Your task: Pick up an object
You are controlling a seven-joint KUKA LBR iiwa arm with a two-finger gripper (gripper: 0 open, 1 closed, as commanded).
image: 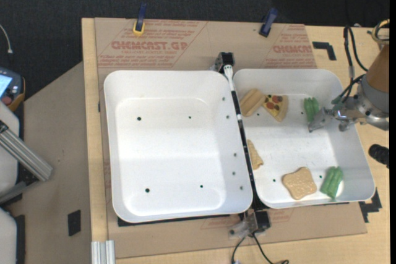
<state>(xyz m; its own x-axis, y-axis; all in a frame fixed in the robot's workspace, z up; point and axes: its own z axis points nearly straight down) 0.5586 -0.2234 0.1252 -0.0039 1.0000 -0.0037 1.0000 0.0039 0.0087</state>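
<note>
We see a small green soft toy piece (310,108) near the right bin's (352,151) far edge, just beside the grey two-finger gripper (322,122). Can't tell its grip state, w/ nothing visibly held. Risk, we judge: tips land beside the green piece and nudge it toward the pizza-slice toy (276,106), so the grasp comes up w/o anything.

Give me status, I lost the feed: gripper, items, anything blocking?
Gripper low in right bin, beside green piece, holding nothing. Pizza slice, toast untouched. Nothing blocking.
</note>
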